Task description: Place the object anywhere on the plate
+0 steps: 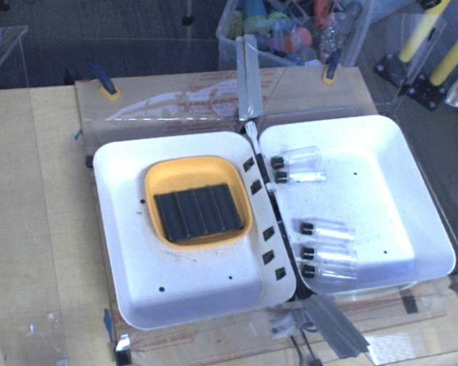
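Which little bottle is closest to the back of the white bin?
The clear vial at the top of the right bin. It lies on its side, black cap toward the divider, with another vial just below it; three more sit toward the front.

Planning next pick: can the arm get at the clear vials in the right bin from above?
Probably yes. The clear vials lie uncovered on the right bin floor with nothing above them, though they hug the divider wall, which may crowd a pincer there.

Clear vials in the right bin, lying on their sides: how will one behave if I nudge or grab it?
The clear vials lie flat and look cylindrical, so a nudge would probably roll one across the smooth right bin. They look small and see-through, likely light. Their glossy walls may slip in a grasp.
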Controlling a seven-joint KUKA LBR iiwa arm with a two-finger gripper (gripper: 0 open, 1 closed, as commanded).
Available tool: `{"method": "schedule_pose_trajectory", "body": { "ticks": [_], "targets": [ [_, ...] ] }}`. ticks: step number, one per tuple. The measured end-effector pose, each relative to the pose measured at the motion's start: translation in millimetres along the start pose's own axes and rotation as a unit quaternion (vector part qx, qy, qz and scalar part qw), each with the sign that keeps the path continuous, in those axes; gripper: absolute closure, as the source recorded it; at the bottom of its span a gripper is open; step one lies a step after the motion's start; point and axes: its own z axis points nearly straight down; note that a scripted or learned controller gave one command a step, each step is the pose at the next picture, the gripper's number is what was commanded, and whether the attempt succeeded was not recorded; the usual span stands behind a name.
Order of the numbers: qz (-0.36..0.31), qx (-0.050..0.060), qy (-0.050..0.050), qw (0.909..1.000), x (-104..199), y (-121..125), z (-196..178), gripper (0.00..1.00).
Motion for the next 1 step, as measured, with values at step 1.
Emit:
{"method": "schedule_pose_trajectory", "body": {
  "ticks": [1],
  "targets": [
    [-0.127, 0.001, 0.001, 0.9919, 9.2, -2.0, -27.7, 1.00]
  ]
}}
